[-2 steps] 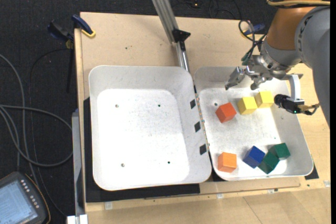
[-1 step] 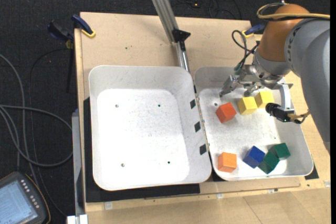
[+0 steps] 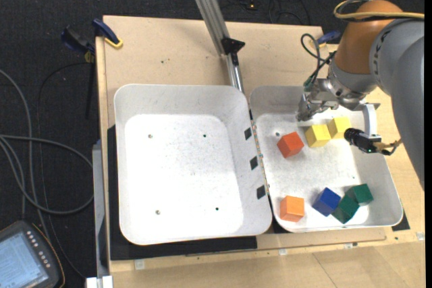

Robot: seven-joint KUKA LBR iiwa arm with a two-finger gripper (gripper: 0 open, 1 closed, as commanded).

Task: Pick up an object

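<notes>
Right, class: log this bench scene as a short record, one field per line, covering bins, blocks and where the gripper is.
left bin: white, shallow
right bin: white, holds all blocks
blocks: red-orange block; two yellow blocks; orange block; blue block; two green blocks
gripper: over the right bin's far side, near the yellow blocks
grasp: no block seen between fingers

Both bins (image 3: 182,98) look like smooth white plastic, faintly speckled. The bench (image 3: 169,50) is matt pale wood (fibreboard, perhaps). Just beside the gripper (image 3: 307,112), the yellow block (image 3: 317,135) looks matt.
</notes>
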